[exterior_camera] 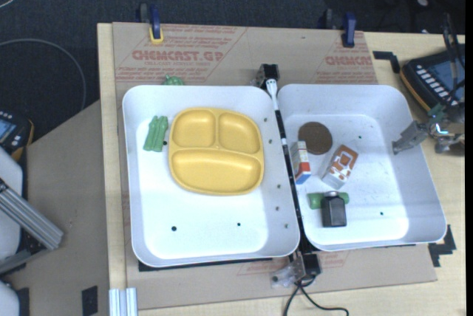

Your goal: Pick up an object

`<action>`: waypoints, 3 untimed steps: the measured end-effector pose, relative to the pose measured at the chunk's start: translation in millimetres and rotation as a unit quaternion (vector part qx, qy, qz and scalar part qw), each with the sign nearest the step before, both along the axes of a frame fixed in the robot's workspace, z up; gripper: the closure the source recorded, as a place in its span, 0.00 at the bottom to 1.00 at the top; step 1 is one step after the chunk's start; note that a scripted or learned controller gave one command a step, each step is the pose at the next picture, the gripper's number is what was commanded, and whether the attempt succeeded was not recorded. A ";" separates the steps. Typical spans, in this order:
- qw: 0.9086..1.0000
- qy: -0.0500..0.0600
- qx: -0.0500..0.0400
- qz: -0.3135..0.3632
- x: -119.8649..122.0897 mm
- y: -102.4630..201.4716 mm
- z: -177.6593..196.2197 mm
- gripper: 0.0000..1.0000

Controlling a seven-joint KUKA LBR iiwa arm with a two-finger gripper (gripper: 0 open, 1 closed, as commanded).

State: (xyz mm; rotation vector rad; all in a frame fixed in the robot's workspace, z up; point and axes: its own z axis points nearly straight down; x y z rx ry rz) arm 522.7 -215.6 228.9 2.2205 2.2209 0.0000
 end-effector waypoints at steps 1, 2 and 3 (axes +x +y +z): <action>1.000 -0.010 -0.003 0.001 -35.0 18.1 188.2 0.00; 1.000 -0.003 -0.002 0.001 -34.7 18.4 189.4 1.00; 1.000 -0.002 0.001 0.007 -42.5 145.2 207.6 1.00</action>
